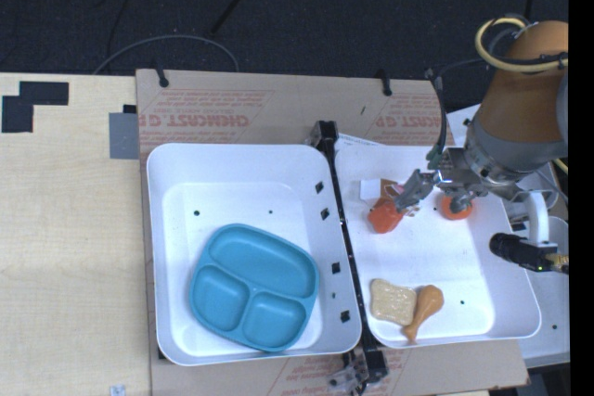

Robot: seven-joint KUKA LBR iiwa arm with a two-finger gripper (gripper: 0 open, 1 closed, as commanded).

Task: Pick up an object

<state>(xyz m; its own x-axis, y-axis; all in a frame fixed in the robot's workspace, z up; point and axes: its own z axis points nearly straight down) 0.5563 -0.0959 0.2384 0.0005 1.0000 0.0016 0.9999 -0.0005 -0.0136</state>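
Note:
In the right bin [520, 315] my gripper [432, 192] hangs low over the far half, open, with nothing between its fingers. Its left fingertip is just above and to the right of a red-orange toy [382, 218]. Its right fingertip is over a small round orange thing [455, 208]. A small white piece [369, 190] lies just behind the red-orange toy. Near the front wall of this bin lie a slice of toast [391, 300] and a brown chicken drumstick [423, 309], touching each other.
The left bin [162, 227] holds a blue divided plate [253, 286] towards its front. A black divider [336, 227] runs between the two bins. The grey and orange arm [520, 97] comes in from the right above the right bin's far corner.

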